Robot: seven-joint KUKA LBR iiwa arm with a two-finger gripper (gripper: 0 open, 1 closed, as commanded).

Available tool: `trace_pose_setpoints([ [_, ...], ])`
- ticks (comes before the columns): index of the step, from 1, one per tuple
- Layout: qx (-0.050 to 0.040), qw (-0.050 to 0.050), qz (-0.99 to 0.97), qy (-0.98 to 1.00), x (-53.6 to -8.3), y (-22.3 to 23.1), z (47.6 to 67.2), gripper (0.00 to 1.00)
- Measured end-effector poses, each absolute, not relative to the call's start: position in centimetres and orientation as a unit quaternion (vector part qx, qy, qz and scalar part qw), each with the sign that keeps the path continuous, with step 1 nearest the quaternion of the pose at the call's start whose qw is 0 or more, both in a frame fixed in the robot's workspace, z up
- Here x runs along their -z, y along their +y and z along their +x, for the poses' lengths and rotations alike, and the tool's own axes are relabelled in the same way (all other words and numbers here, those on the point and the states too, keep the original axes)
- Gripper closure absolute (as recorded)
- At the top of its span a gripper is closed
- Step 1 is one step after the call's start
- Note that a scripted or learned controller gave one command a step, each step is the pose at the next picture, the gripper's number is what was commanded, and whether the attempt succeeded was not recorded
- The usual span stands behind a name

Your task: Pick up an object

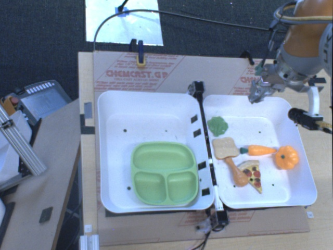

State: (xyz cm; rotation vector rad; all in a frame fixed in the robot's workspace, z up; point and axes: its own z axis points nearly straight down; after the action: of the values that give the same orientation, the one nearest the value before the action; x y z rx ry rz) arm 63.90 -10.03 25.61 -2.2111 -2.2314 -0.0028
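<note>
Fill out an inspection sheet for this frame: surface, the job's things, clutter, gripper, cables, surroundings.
Surface: two shallow white bins side by side, left bin and right bin, on a printed cardboard sheet.
Job's things: in the right bin, green leafy toy, toast slice, carrot, orange pumpkin, drumstick, pizza slice.
Clutter: green divided tray in the left bin.
Gripper: gripper above the right bin's far edge, nothing seen in it; open or shut unclear.
Cables: black cable across the dark floor; wires at the bins' near junction.
Surroundings: reflective sheet, clamp, side table with equipment.
</note>
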Motion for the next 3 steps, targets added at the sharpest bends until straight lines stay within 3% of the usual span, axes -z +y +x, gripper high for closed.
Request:
trace_pose_setpoints([
  [2,0.0007,0.001,-0.704,-0.710,-24.1,-0.8,59.8,1.00],
  [3,0.0010,0.001,-0.704,-0.711,-23.3,5.0,59.7,1.00],
])
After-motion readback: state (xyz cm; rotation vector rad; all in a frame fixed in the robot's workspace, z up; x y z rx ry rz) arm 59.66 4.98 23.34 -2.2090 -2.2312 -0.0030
